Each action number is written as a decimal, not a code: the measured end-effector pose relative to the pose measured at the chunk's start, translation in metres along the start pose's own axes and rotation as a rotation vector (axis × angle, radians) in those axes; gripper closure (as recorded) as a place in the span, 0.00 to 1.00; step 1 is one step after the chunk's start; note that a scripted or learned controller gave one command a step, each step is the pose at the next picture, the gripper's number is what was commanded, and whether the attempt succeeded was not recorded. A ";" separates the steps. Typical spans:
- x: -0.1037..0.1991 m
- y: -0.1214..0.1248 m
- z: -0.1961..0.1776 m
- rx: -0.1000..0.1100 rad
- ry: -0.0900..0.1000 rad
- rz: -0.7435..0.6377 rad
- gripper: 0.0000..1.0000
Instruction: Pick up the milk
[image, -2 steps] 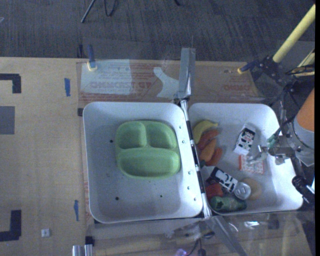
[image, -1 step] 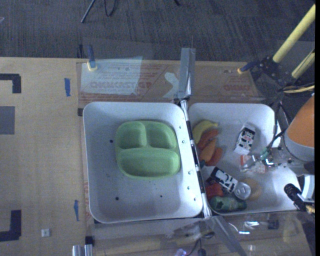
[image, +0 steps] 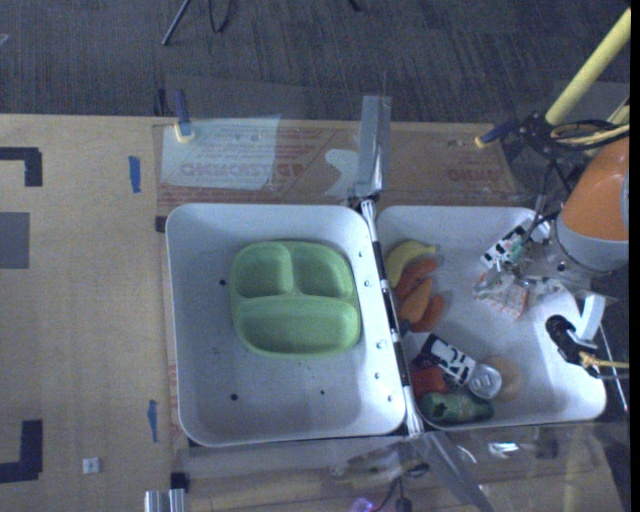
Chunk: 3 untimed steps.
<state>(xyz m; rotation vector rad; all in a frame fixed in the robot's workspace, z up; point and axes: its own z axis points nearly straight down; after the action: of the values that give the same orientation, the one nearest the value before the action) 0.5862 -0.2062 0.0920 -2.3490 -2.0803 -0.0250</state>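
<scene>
Milk lying near right bin's front-left corner, gripper hovering well apart at far right, jaw state impossible to tell, green plate sitting in left bin

Clutter crowds the right bin from 7 to 10 o'clock; its centre and the 6 o'clock edge lie open.

This looks like a robot lab: a plywood counter with blue tape marks, white bins and cables.
</scene>
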 end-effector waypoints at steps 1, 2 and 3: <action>-0.003 0.002 -0.013 -0.012 -0.013 -0.001 1.00; 0.007 -0.002 -0.110 0.005 -0.016 -0.391 1.00; 0.089 -0.057 -0.101 0.009 -0.013 -0.477 1.00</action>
<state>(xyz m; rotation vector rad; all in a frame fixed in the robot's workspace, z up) 0.5399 -0.1129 0.1937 -1.7944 -2.5808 -0.0012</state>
